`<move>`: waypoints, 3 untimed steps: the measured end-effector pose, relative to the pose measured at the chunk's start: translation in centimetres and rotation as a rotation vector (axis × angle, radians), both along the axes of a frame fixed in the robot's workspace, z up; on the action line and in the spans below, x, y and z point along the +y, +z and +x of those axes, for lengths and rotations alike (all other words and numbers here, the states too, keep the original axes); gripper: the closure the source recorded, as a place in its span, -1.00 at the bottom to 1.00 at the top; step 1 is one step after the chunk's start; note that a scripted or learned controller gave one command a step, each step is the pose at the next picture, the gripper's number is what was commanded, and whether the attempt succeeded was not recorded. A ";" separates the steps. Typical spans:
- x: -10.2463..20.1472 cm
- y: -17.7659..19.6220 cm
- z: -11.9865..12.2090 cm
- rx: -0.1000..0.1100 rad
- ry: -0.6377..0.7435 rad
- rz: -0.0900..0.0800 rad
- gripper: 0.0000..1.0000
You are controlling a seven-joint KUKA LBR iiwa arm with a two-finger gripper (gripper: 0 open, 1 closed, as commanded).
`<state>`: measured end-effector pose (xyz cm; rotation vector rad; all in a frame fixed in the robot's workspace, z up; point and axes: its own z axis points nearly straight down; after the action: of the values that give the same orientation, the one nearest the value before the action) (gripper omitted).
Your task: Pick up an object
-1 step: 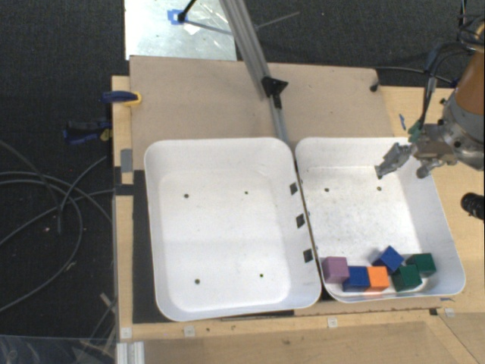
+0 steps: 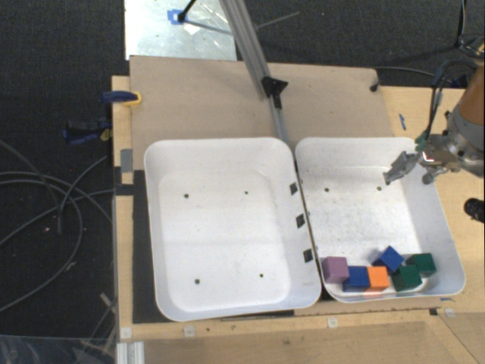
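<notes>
Several small blocks lie clustered at the near edge of the right bin (image 2: pixel 356 165): a purple block (image 2: pixel 335 268), a blue block (image 2: pixel 356 277), an orange block (image 2: pixel 378 277), a second blue block (image 2: pixel 391 258) and two green blocks (image 2: pixel 421 264) (image 2: pixel 407 279). My gripper (image 2: pixel 410 177) hangs over the right bin's far right part, well above and behind the blocks. It is open, and nothing sits between its fingers (image 2: pixel 394 173).
The left bin (image 2: pixel 220 226) sits beside the right one, with black clips along the shared rim. A slanted metal pole (image 2: pixel 250 44) crosses the bench at the back. Cables and clamps lie off the bench to the left.
</notes>
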<state>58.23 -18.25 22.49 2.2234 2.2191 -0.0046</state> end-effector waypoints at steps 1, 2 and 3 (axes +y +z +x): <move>-2.7 -13.8 -3.4 0.002 0.002 0.003 -1.00; -0.6 -13.5 -9.4 0.002 0.003 0.005 -1.00; -2.2 -13.4 -9.7 -0.006 0.002 0.002 -1.00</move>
<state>48.55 -20.46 9.08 2.2188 2.2198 0.0034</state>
